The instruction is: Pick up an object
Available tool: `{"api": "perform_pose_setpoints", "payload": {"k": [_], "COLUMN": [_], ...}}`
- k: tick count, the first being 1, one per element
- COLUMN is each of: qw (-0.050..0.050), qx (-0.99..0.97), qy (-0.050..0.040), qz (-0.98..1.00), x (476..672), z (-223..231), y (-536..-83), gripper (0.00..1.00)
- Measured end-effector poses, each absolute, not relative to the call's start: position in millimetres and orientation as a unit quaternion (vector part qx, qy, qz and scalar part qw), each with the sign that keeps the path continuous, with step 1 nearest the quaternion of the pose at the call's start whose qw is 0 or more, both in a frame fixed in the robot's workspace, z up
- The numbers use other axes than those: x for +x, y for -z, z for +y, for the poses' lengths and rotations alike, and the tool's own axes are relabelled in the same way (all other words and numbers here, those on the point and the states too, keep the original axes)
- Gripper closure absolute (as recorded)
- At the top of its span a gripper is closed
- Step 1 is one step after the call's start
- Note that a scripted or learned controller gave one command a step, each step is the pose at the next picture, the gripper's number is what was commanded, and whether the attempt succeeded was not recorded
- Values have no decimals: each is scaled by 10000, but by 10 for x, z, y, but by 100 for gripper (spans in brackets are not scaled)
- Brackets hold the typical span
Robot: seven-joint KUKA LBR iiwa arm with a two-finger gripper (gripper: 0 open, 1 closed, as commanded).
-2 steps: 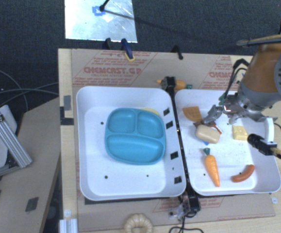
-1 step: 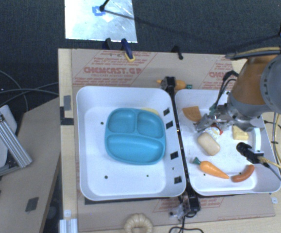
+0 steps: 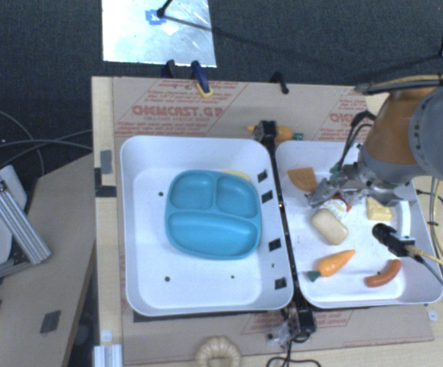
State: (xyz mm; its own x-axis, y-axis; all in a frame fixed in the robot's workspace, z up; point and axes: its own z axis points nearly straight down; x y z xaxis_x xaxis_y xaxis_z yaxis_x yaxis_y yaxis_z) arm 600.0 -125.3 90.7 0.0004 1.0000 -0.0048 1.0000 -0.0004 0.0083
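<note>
My gripper (image 3: 320,196) hangs low over the middle of the right bin (image 3: 428,281), with the arm coming in from the right. Just below it lies a cream bun-shaped piece (image 3: 329,226). An orange wedge (image 3: 303,178) sits to its upper left. A toy carrot (image 3: 334,263) and a reddish sausage (image 3: 382,274) lie near the bin's front. A pale yellow cheese block (image 3: 378,208) rests to the right of the gripper. A small white and red item (image 3: 337,203) lies partly hidden under the gripper. Nothing is visibly lifted.
The left bin (image 3: 141,205) holds a blue divided plate (image 3: 212,212). A black divider with clips (image 3: 276,205) runs between the bins. A small orange object (image 3: 284,134) lies behind the bins on the cardboard.
</note>
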Motion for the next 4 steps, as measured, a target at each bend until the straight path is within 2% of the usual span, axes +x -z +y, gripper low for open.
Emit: {"api": "perform_pose_setpoints", "payload": {"k": [1,2,3,4], "qw": [115,29,37,18], "qx": [7074,7071,7058,7057], "qy": [-44,-19,-22,-14], "qz": [7067,7071,7084,7085], "x": [6033,6084,6163,6175], "z": [-1270,-1349,-1437,-1437], "y": [-1043,-1525,-2070,-2261], "gripper": [100,100,100,100]}}
